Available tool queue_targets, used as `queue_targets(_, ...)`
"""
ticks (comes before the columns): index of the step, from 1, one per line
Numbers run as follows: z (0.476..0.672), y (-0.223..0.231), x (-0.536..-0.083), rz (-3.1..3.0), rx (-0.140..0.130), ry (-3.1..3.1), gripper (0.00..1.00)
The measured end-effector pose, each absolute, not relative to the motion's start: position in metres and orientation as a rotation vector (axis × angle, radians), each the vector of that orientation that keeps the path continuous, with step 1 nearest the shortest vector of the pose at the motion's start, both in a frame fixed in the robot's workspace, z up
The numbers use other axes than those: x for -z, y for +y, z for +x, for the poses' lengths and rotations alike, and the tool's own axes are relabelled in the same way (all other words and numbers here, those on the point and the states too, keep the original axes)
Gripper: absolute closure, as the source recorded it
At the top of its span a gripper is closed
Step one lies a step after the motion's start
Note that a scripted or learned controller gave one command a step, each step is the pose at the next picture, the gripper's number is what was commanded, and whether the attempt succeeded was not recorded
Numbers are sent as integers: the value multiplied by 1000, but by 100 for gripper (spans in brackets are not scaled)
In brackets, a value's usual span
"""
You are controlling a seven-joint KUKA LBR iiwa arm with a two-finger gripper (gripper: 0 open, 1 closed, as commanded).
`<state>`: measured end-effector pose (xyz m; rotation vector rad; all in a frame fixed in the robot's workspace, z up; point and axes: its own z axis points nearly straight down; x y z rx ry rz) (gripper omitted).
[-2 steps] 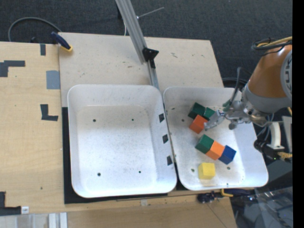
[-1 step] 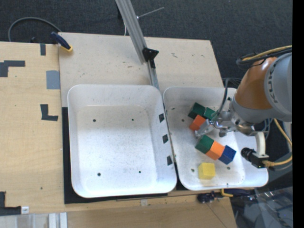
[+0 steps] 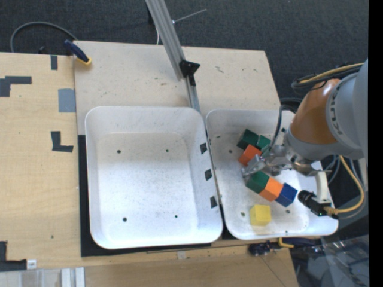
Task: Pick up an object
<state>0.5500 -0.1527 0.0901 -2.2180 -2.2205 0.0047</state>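
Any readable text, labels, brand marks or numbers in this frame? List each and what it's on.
None readable.
Blocks in the right bin: plain faces, no lettering.
Grey tape patches on the wooden bench: blank.
Arm: no legible brand mark at this resolution.
Dark tabs on the left bin wall: too small to tell whether they carry print.

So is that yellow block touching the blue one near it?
Apart. The camera view shows bare white bin floor between the yellow block and the blue block, which instead sits against an orange block.
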Motion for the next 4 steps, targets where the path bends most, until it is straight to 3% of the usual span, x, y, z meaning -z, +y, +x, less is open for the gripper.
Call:
queue_targets(1, 550, -152, -101, -2215, -3, -2223, 100)
queue_targets(4, 548, -151, -269, -2222, 3, -2227, 100)
